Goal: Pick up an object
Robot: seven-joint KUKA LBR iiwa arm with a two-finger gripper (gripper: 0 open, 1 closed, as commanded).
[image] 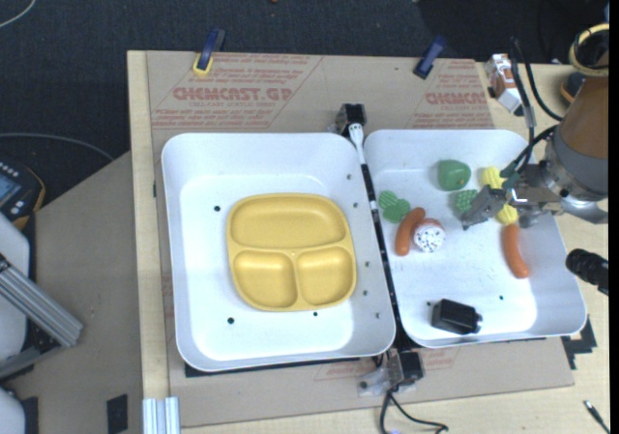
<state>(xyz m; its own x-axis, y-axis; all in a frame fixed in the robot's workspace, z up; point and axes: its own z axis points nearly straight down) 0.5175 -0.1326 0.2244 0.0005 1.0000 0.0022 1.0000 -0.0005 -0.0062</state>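
The arm comes in from the right edge, which cuts it off, and its grey wrist and cabling cover part of the right bin (542, 321). The claw (493, 202) is a dark, cluttered shape low over that bin; its tips blur into the items under it, so I cannot tell how the claw stands, nor whether anything sits in it.

Touching the claw's tip is a ribbed green piece (466, 200), partly covered. Just behind the claw lies a knobbly yellow piece (493, 178), and a second yellow bit (508, 216) peeks out beside it, too hidden to name. A rounded, glossy green lump (452, 173) lies near the claw, further into the bin. An orange sausage shape (515, 251) lies just in front of the claw. Well left of it are a second orange sausage (408, 230), a white die with dark dots (427, 239) touching it, and a leafy green piece (392, 203). A boxy black object (455, 316) lies near the bin's front rim.

The left bin (193, 326), well apart from the claw, holds a smooth yellow plastic plate (290, 250) with three compartments. Both bins rest on a cardboard-covered table (280, 84).
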